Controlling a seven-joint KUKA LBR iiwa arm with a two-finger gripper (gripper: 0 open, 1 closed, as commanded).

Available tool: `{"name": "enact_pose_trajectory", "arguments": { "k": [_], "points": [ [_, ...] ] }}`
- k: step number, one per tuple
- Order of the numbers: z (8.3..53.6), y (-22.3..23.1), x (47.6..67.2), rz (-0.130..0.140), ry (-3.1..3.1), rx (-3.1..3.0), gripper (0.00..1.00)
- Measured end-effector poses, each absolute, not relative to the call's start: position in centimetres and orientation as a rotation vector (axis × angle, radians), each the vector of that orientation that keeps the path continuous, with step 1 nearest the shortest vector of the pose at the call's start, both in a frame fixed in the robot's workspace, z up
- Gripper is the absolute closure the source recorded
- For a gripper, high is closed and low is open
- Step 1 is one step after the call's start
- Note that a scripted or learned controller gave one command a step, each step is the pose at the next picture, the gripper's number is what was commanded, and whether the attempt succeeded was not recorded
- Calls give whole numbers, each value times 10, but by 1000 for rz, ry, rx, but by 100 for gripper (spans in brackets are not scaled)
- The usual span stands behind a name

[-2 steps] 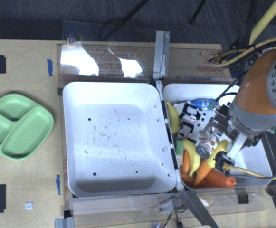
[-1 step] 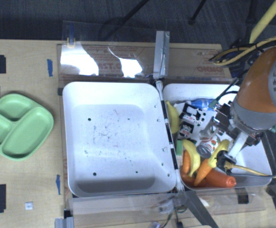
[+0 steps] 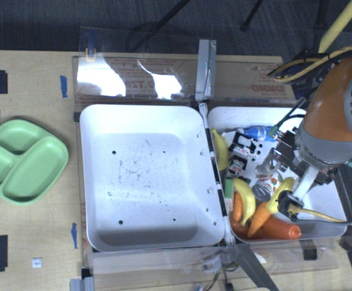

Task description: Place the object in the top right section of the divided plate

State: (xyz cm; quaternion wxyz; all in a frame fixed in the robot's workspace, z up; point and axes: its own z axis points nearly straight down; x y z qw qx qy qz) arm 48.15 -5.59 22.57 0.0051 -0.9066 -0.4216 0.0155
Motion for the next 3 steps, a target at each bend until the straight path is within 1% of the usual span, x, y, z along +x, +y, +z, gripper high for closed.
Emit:
{"name": "enact_pose_trajectory", "arguments": {
  "k": [1, 2, 3],
  "points": [
    [232, -56, 482, 61, -1321, -2836, 100],
    [193, -18, 480, 15, -887, -3010, 100],
    [320, 5, 481, 12, -878, -3018, 100]
  ]
}}
